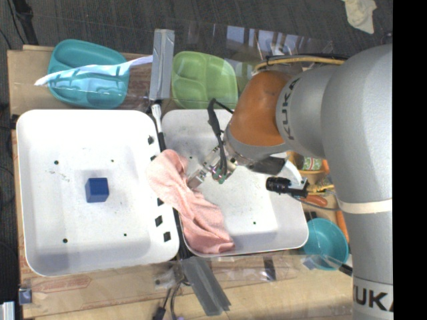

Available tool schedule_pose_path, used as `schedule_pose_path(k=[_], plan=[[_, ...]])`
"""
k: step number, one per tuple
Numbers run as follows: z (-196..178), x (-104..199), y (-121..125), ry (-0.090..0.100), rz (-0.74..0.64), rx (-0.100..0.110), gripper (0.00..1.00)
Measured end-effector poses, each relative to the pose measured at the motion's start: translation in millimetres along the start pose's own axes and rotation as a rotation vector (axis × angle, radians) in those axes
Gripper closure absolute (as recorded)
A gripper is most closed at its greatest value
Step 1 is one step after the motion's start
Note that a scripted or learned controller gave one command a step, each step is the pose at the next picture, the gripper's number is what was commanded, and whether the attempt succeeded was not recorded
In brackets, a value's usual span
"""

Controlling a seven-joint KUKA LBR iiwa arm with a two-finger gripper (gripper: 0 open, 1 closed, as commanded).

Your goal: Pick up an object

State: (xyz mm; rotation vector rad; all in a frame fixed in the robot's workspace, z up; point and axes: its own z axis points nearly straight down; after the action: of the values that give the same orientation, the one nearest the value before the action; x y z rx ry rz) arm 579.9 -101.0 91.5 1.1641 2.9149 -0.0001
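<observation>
Wooden bench, dark floor, two white bins: left bin has a blue cube sitting alone, right bin has a pink cloth slumped over the shared wall. The gripper is down right at the cloth's upper edge; can't tell its state from here. My worry: it pinches one loose fold and the cloth slides out, or snags on that wall.

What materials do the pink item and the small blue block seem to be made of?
The crumpled pink cloth looks like soft matte fabric: it folds and drapes over the wall between the bins. The small blue cube looks rigid, with sharp edges and a flat, even colour; plastic, foam or painted wood, I cannot tell which.
</observation>
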Motion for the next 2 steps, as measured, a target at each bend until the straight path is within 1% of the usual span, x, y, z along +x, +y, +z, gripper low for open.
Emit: schedule_pose_path(k=[1, 2], plan=[[0, -20, 23, 0.002, 0.251, 0.003, 0.0], [-38, 12, -10, 0.006, 0.054, 0.003, 0.0]])
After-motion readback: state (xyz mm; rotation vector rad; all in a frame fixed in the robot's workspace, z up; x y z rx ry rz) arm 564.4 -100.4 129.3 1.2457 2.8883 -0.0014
